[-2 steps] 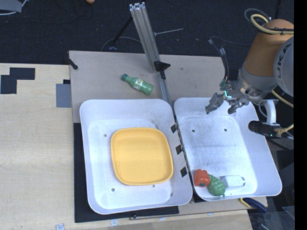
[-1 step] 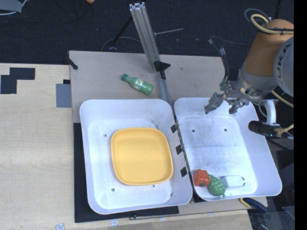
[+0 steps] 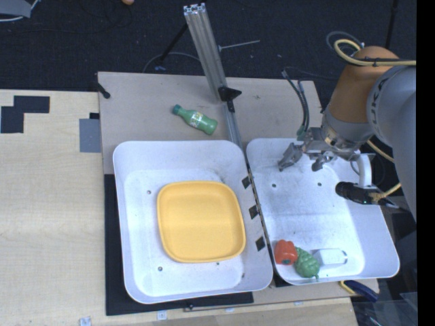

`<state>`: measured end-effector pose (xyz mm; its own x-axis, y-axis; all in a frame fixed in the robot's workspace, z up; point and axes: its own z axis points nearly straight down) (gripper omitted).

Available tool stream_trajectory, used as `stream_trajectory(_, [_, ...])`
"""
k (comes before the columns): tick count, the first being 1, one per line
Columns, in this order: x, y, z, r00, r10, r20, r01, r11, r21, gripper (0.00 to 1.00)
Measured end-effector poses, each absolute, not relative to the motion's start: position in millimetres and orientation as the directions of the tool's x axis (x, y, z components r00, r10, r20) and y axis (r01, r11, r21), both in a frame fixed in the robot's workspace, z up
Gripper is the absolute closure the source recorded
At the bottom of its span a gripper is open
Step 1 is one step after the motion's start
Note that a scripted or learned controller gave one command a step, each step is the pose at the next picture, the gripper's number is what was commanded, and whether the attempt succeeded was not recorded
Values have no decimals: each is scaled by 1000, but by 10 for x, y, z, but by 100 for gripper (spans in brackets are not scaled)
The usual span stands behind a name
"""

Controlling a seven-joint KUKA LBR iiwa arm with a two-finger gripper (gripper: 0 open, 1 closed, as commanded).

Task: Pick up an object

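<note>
Camera view: gripper (image 3: pixel 304 157) fingers spread open, holding nothing, over right bin (image 3: pixel 319 202) far end. Red-and-green toys (image 3: pixel 296 257), possibly peppers, at its near edge. Yellow plate (image 3: pixel 200 220) in left bin (image 3: pixel 136 182).

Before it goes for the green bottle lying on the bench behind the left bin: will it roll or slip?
Likely to roll: the green bottle lies on its side on the flat bench, with nothing touching it. It looks round and smooth, so it may slip unless gripped across the body. It seems small, probably light plastic, so a nudge could send it away.
</note>
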<state>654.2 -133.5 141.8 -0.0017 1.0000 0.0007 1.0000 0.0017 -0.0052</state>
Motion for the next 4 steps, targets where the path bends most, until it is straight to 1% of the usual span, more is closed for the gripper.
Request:
stream_trajectory(1, [6533, -1325, 895, -2, 1000, 0, 1000, 2, -4, 0])
stream_trajectory(2, [6543, -1328, 1017, -2, 1000, 0, 1000, 2, 0, 100])
stream_trajectory(4, [6571, -1408, 1919, 1, 1000, -1, 1000, -1, 3, 100])
